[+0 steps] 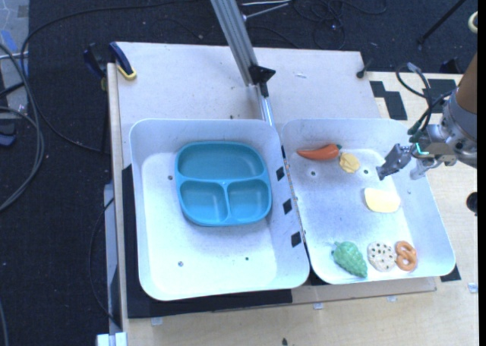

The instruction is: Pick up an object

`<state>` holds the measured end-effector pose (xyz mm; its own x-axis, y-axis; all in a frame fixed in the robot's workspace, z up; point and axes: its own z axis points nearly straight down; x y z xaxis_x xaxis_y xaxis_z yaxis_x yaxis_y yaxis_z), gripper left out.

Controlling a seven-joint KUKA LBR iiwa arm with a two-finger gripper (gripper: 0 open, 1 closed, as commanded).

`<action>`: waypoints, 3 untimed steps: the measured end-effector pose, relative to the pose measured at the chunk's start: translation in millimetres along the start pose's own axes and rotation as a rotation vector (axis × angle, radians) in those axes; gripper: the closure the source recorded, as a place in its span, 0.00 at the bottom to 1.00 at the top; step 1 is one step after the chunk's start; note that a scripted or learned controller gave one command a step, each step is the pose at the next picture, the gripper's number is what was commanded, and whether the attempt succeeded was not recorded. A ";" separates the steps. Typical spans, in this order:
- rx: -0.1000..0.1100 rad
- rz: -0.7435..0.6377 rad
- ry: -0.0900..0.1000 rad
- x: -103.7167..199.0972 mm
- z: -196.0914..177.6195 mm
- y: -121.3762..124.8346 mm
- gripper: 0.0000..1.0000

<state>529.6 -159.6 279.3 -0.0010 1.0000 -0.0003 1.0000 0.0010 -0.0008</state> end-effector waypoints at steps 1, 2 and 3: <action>-0.001 0.000 0.000 0.0 -0.3 0.1 0.00; 0.004 0.001 0.001 10.6 50.6 -1.1 0.00; 0.004 0.001 0.001 18.3 97.6 2.4 0.00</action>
<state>531.9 -141.4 181.7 0.0000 1.0000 0.0010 1.0000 0.0000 -0.0047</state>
